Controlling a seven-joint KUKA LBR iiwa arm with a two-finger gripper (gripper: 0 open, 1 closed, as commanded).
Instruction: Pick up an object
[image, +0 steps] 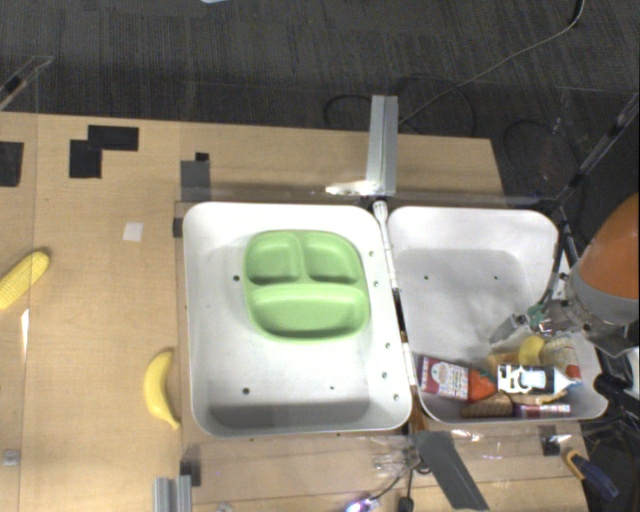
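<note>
The right bin (470, 270) sits on the worktop (90, 330). The hand (535, 322) hangs over the bin's near right corner, and nobody could tell if it is apart or together. A heap of small things lies there. The red carton (445, 379) lies flat, pointing left to right, below and left of the hand. The yellow toy (531, 349) is nearer, just under it.

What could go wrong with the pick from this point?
1. The items are heaped together in the right bin's near corner, so the gripper may catch two or none.
2. They lie against the bin walls, which could block the gripper as it descends.
3. The small yellow piece could slip away.
</note>
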